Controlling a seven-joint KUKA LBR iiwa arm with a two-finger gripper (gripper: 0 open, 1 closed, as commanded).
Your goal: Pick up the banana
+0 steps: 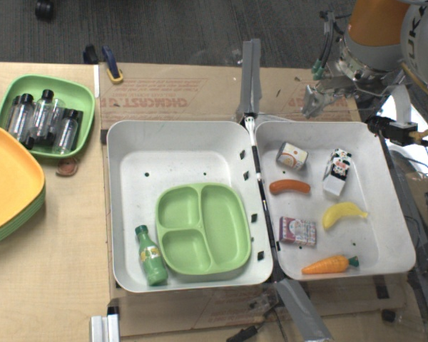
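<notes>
The claw (318, 104) hangs apart, gripping nothing, beyond the bin; descending, it might nudge the banana (342, 213) into the milk carton (337, 172).

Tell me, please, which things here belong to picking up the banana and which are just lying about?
Belongs to the job:
banana
gripper, above the right bin's far edge

Just lying about:
sausage
carrot
milk carton
small box
pink carton
green bottle
green divided plate

Red print on the cardboard sheet (178, 91), upside down, reads roughly "CHEMCRZL"; uncertain.
</notes>
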